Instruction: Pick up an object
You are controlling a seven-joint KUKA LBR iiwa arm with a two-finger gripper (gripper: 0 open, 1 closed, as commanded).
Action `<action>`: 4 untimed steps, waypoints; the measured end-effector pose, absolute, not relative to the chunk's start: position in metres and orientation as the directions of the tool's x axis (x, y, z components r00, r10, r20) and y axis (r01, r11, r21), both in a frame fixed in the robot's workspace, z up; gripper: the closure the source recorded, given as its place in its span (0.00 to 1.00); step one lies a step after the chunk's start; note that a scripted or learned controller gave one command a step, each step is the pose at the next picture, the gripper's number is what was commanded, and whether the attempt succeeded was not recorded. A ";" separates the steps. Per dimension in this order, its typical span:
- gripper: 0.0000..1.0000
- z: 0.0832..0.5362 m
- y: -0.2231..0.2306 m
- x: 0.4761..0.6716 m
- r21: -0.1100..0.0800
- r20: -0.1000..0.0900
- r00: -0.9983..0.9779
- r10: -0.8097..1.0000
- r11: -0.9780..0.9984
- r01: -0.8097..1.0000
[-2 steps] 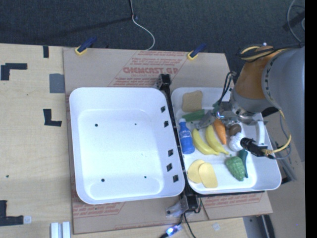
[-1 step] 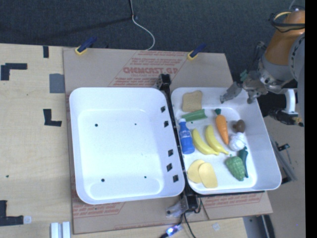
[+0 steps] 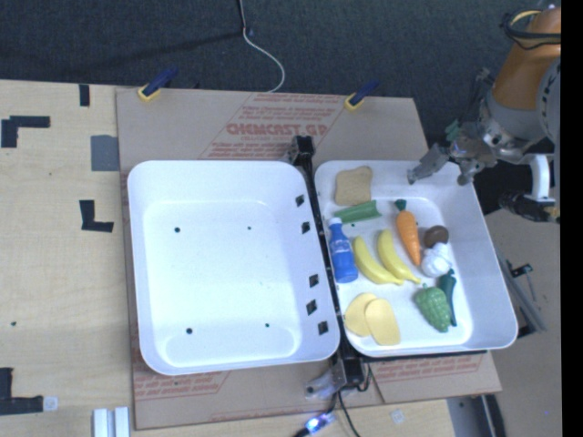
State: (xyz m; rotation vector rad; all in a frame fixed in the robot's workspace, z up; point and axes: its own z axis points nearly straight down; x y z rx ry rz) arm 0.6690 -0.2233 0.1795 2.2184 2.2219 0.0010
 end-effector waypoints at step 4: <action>1.00 0.241 -0.028 0.671 0.005 0.001 -0.007 1.000 0.007 1.000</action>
